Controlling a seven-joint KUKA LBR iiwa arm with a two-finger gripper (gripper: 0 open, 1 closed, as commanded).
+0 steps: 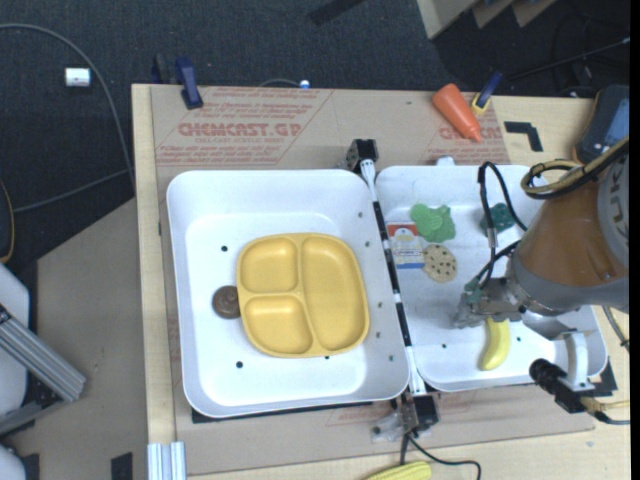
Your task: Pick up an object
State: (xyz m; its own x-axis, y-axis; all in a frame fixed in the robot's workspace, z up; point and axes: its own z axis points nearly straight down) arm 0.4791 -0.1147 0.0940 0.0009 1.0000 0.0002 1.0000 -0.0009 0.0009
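Observation:
The right bin [447, 366] holds a yellow banana [493, 346] near its front, a round cookie [439, 263], a green leafy toy [433, 221] and a small red, white and blue packet [404, 245]. My gripper [472, 311] is low inside this bin, just at the banana's upper end and to the right of the cookie. The grey arm with its orange band covers the bin's right side.
In the left bin [190, 218] lies a yellow divided plate [300, 294], and a brown disc [226, 301] peeks out from its left edge. An orange carrot-like toy [458, 113] rests on the bench behind the right bin. A black divider [385, 258] runs between the bins.

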